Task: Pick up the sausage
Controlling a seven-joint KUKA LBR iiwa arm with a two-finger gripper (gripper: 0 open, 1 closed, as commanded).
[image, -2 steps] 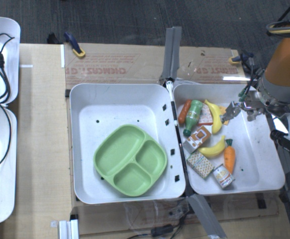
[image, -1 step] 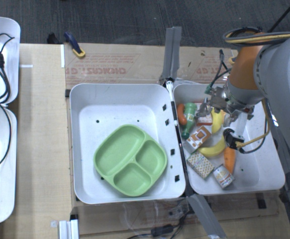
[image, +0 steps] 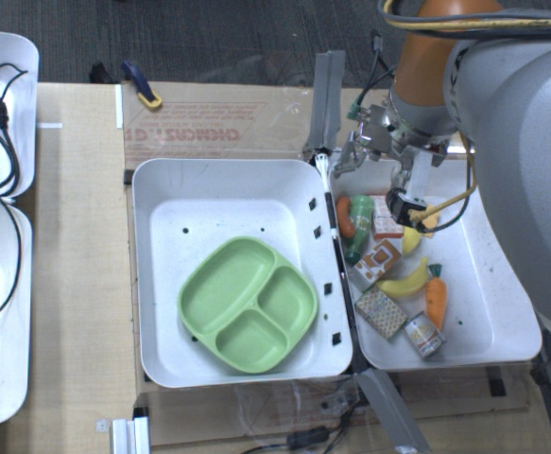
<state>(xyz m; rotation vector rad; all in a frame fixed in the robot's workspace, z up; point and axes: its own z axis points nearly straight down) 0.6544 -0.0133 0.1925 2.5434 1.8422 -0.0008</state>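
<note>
The grey arm [image: 516, 159] reaches in from the right with its orange band [image: 440, 55] held high. The wrist bends down so that the claw [image: 374, 148] hangs over the far left corner of the right bin [image: 478, 272], close to the wall where the two bins meet. From this slant I cannot tell whether the claw is open or closed.

The right bin holds a crowd of small things along its left side. Farthest back, against the left wall, lies a reddish-orange rounded piece [image: 345, 214] that looks to be the sausage, though it is too small to be sure. It sits just below the claw and touches a green bottle-like piece [image: 360, 223]. Beside these are a red and white packet [image: 387, 219] and a brown and white carton [image: 373, 261]. Nearer the camera a banana [image: 405, 284] lies next to a carrot [image: 436, 303] with a green top. In front of them are a checkered pad [image: 380, 312] and a small can [image: 424, 335] on its side.

The left bin [image: 218, 206] holds a pale green divided plate [image: 249, 303] with three compartments, lying flat and turned at an angle.

Under the far edge of the bins, a sheet of cardboard [image: 209, 121] on the bench [image: 77, 253] bears red printed lettering that reads upside down from here and cannot be made out. A blue and yellow tool [image: 141, 85] rests at its far left corner. The packets' labels are too small to read
</note>
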